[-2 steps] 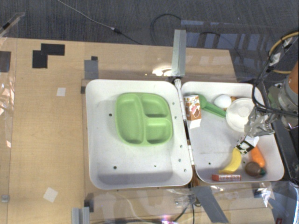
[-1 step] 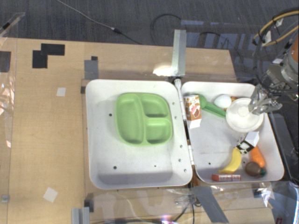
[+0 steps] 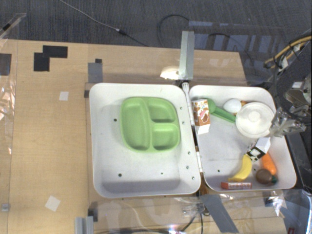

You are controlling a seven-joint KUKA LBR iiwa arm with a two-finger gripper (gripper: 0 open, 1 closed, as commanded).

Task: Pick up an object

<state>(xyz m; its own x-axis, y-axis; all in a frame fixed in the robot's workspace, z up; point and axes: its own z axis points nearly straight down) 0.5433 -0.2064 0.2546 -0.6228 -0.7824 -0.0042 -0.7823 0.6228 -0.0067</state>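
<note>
We cannot tell the gripper's (image 3: 285, 123) opening (it sits at the right bin's (image 3: 214, 179) edge); the crowded banana (image 3: 243, 168) and carrot (image 3: 268, 164) could foil our grasp.

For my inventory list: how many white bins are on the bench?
2. The left bin holds a green divided plate; the right bin, touching it, holds the small objects, such as a banana.

Bright even overhead light; soft shadows; slight blur; bench-edge glare.
</note>
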